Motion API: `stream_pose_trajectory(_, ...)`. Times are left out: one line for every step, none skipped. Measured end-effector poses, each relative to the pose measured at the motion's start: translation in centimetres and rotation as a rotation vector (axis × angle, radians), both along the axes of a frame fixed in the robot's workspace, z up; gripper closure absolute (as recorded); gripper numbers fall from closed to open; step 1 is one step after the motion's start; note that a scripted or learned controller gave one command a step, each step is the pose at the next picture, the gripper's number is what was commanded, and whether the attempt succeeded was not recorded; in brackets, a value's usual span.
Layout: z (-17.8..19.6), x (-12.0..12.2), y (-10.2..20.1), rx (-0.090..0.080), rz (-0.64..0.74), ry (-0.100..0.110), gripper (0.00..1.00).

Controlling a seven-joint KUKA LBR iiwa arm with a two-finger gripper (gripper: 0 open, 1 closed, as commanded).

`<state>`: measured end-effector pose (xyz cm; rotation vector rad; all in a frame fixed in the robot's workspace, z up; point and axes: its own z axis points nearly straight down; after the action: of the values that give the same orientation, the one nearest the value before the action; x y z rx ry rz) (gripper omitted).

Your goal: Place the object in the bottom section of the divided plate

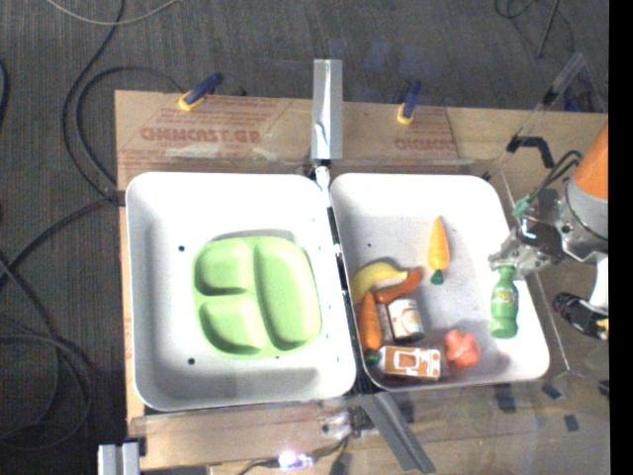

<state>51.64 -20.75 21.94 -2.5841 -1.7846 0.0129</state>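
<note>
The green bottle (503, 305) stands by the right wall of the right bin (415, 194), cap end toward the top of the view, and my hand (516, 255) sits just above its cap at the bin's right rim; I cannot tell whether my hand is spread or pressed together, since the parts there blur into the clutter at the rim. Nothing shows the bottle between my fingers. My grey arm with its orange band (598, 171) comes in from the right edge of the counter (237, 132). The green divided plate (259, 292) lies in the middle of the left bin (158, 206), with two smaller sections on its left side and one long section on its right. Well apart from the plate, the right bin holds the rest: a small carrot (438, 246) near its middle, a yellow banana (372, 276) with a sausage (399, 286) lying against it, a long orange carrot (369, 323) along the left wall, a can (405, 320) just beside it, an orange carton (410, 362) by the lower edge, and a small red piece (460, 347) right of the carton.
</note>
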Motion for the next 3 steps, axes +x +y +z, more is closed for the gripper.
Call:
stream_pose_trajectory(-3.3, 3.2, 10.2, 0.006, 0.137, 0.001, 1.00)
stream_pose_trajectory(-2.0, 6.2, 16.7, 0.004, 0.322, 0.001, 1.00)
stream_pose_trajectory(-4.0, 7.0, 23.7, 0.005, 0.408, 0.002, 1.00)
